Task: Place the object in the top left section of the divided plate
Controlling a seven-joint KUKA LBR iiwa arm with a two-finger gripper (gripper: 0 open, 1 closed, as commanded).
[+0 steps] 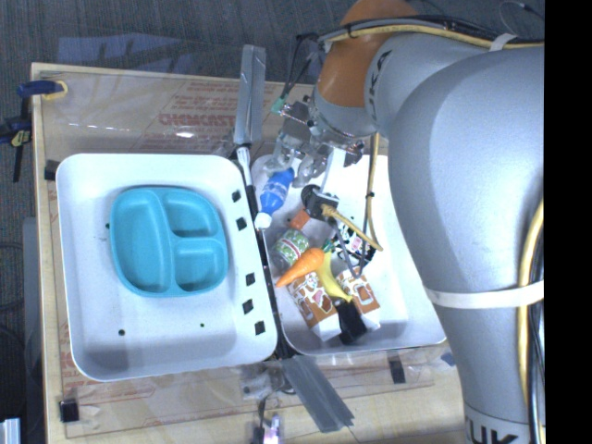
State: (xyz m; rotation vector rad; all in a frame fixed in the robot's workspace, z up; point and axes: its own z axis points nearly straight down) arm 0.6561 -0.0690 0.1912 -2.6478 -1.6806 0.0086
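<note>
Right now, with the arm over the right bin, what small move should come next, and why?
Probably lower the gripper onto the water bottle just below it. The blue divided plate in the left bin has nothing in it, and nothing shows between the fingers.

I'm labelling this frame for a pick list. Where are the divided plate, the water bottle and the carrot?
Divided plate (139, 248): camera view, on the floor of its large left section.
Water bottle (275, 192): camera view, on its blue label.
Carrot (302, 266): camera view, on the middle of its orange body.
</note>
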